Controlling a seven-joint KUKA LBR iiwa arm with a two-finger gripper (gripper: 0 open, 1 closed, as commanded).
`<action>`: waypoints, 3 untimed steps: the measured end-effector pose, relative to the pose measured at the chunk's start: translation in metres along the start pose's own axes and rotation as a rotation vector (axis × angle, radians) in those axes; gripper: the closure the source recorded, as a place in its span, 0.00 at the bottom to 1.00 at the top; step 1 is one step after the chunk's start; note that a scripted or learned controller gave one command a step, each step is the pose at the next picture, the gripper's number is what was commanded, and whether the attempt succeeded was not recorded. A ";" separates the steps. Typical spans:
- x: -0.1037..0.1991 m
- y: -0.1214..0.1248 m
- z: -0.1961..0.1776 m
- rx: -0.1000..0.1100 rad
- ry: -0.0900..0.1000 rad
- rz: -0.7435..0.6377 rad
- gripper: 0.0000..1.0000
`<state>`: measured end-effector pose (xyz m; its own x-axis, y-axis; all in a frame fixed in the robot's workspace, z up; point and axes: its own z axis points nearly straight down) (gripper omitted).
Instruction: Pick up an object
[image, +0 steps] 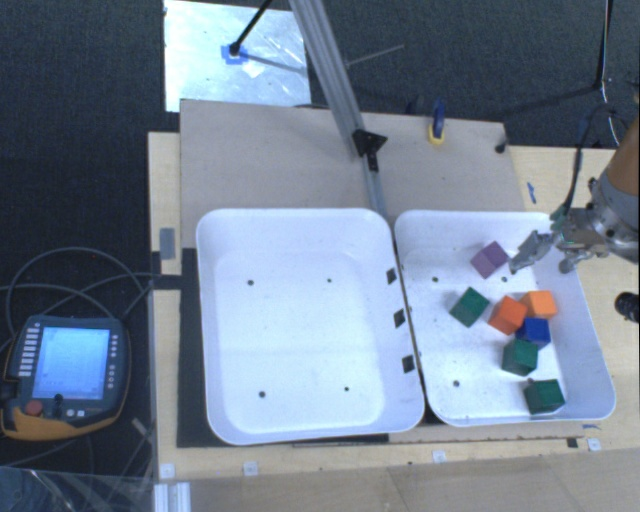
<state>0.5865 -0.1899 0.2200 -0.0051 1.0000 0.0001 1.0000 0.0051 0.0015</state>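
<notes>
So you've got two white bins side by side, and the left bin (300, 320) sits well off to the left of your gripper (548, 252), while the right bin (440, 300) is the one it's hanging over, up near the far right corner. The fingers look spread apart with nothing between them, one prong pointing down-left toward the blocks and the other sticking out to the right, so no grab yet as far as I can see. Closest thing to it is the purple block (489, 259), just beside the left fingertip and a bit tilted on the bin floor, standing apart from the others. That's the one I'd go for. Below the gripper there's a cluster: a green block (468, 306) a little off on its own, then two orange blocks (507, 314) (541, 302) touching each other, a blue block (537, 331) snug under them, a dark green block (519, 356) below that, and another green block (544, 396) near the front edge. My guess is these are light, stiff little cubes, maybe a bit slick on the faces, so you'd want to pinch across two opposite flat sides rather than corners. The cluster looks risky since neighbors leave no room for fingers.
</notes>
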 end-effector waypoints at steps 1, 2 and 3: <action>0.000 0.000 0.000 0.000 0.000 0.000 0.00; -0.002 0.006 0.060 0.005 0.000 0.002 0.00; -0.007 0.007 0.101 -0.012 -0.005 0.002 0.00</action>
<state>0.5940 -0.1969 0.1192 -0.0033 1.0000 -0.0049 0.9999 0.0034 0.0135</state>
